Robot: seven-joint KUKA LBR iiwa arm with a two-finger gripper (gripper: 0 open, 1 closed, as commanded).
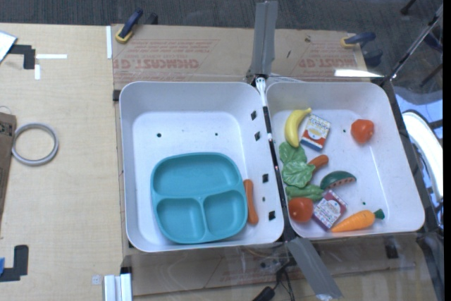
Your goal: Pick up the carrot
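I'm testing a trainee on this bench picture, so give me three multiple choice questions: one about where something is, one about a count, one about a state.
1. Where does the carrot lie?
A. right bin, near corner
B. on the blue tray
C. left bin, far corner

2. How many compartments has the blue tray?
A. two
B. three
C. five

3. How does the banana rest?
A. inside the tray
B. hanging over the bin's rim
C. on the right bin's floor

Answers: 1 A, it sits by the right bin's front edge; 2 B, one long, two small; 3 C, it lies flat near the divider.
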